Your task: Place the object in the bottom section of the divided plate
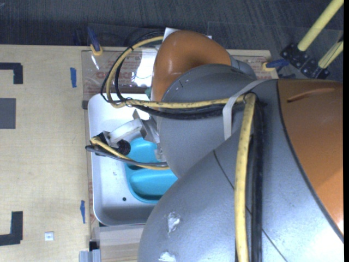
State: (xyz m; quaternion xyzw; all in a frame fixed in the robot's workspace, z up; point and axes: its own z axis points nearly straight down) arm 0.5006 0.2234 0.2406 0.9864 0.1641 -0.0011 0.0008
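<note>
- Camera view: one arm (212, 119) overhangs one white bin (106, 201), left rim bare
- One blue plate (144, 182), partly hidden under arm
- Gripper (148, 140) by plate, grip state unreadable

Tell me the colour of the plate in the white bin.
It is a light blue plastic plate, clearest in the camera view.

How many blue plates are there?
1. The blue plate lies in the white bin, its right part covered by the grey arm. The arm hides a lot, so others may be out of sight.
</note>
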